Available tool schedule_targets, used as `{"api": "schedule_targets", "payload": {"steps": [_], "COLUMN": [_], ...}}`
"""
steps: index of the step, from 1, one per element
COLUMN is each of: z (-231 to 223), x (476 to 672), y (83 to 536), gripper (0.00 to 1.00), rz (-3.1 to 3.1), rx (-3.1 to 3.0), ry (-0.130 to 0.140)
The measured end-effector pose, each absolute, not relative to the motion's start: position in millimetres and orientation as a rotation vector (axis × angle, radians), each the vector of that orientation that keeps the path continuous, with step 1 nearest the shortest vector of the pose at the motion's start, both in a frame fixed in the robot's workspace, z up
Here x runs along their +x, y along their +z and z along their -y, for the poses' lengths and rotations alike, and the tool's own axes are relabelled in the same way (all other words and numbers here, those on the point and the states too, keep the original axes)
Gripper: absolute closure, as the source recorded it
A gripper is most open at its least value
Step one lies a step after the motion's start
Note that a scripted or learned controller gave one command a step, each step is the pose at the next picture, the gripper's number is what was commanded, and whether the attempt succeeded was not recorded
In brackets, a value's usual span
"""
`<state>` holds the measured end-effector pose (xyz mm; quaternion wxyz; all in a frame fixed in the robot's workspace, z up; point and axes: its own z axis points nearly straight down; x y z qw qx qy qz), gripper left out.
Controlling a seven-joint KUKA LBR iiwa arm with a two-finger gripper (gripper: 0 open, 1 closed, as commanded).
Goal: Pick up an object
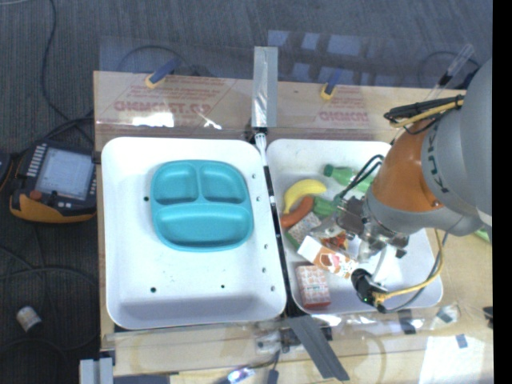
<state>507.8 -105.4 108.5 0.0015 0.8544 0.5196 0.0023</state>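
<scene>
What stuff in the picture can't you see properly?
1. Gripper, camera view: the arm's wrist covers its fingers, so open or shut can't be told.
2. Toys under the arm in the right bin: hidden by the orange band.
3. Green bottle: its right end passes behind a black cable.
4. Small packet: its print is too small to read.
5. Handheld screen on the floor: too blurred to read.

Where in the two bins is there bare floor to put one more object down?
Left bin: bare floor in front of the teal divided plate, and a strip along its left wall. Right bin: crowded; banana, green bottle, packets and the arm cover it.
</scene>
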Motion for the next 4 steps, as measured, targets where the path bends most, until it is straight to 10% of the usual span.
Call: {"api": "schedule_targets", "payload": {"steps": [1, 2, 3, 4], "z": [90.7, 122.3, 121.1, 121.0], "x": [555.9, 530.6, 536.0, 534.3], "y": [182.7, 94.6, 109.6, 107.1], "gripper": [0.0, 0.0, 1.0, 0.0], "rz": [-1.498, -1.655, -1.654, -1.655], "rx": [2.763, 2.662, 2.65, 2.654], "ry": [-0.007, 0.028, 0.047, 0.04]}}
